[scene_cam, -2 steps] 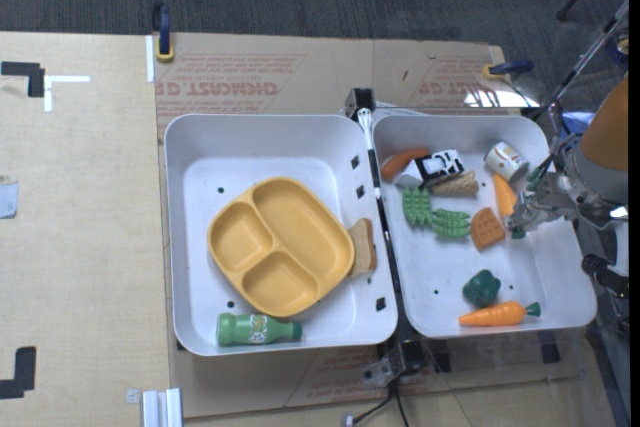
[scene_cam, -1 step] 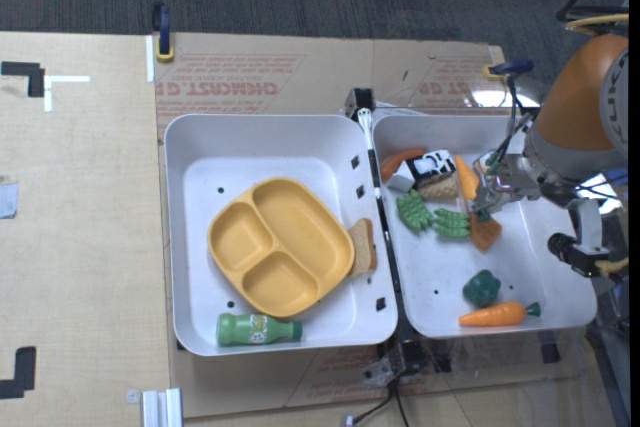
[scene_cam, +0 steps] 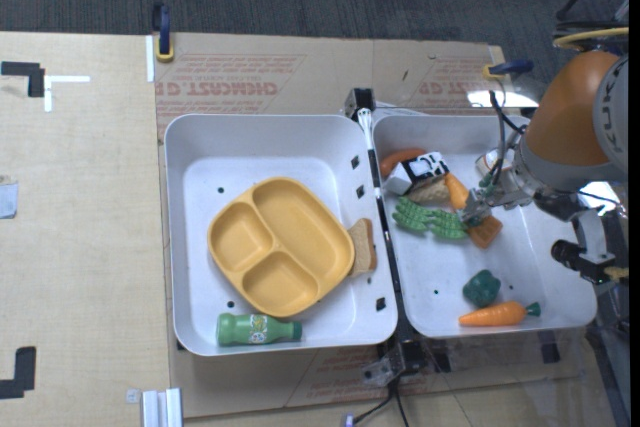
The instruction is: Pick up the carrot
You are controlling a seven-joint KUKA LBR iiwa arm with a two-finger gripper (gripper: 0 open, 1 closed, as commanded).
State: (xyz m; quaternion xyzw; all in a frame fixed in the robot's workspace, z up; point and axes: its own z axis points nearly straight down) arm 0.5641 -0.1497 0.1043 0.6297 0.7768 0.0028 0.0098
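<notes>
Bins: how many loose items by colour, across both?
Green: 3 - bottle, leafy piece, small lump
Orange: 3 - carrot, two pieces in the pile
Yellow: 1 - plate
Brown: 2 - bread slice, block
Total: 9

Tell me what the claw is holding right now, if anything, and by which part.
Cannot be told. The claw sits low among the clutter, away from the carrot.

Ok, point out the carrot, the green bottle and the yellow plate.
carrot (scene_cam: 492, 316), camera view, middle of its orange body.
green bottle (scene_cam: 257, 329), camera view, its label.
yellow plate (scene_cam: 240, 237), camera view, left compartment floor.
</notes>
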